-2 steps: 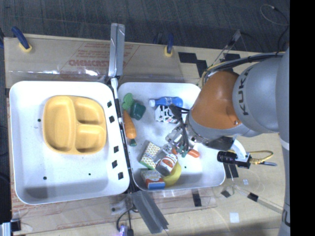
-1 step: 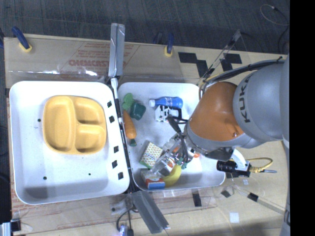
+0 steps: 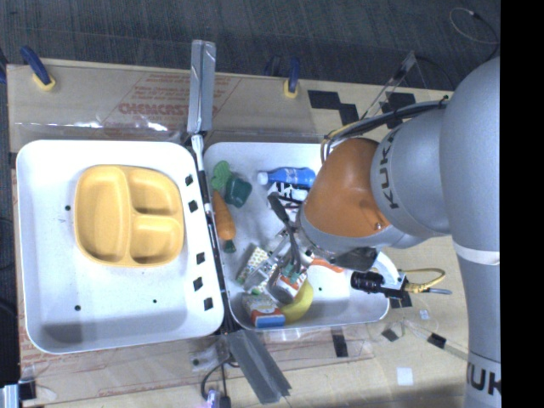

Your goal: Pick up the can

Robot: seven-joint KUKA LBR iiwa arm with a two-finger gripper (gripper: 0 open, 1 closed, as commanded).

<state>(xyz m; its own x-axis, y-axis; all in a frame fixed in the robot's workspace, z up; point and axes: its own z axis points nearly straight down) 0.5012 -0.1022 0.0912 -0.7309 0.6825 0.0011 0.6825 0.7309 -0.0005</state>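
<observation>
In the right bin a small silvery printed object, which looks like the can, lies on its side near the left wall. My gripper reaches down from under the orange wrist band and sits just right of the can, close to it or touching it. Clutter and the arm hide the gripper's tip. I see nothing lifted off the bin floor.
The right bin also holds a green cup, a blue bottle, an orange carrot-like piece, a yellow banana and a red and blue item. The left bin holds a yellow divided plate.
</observation>
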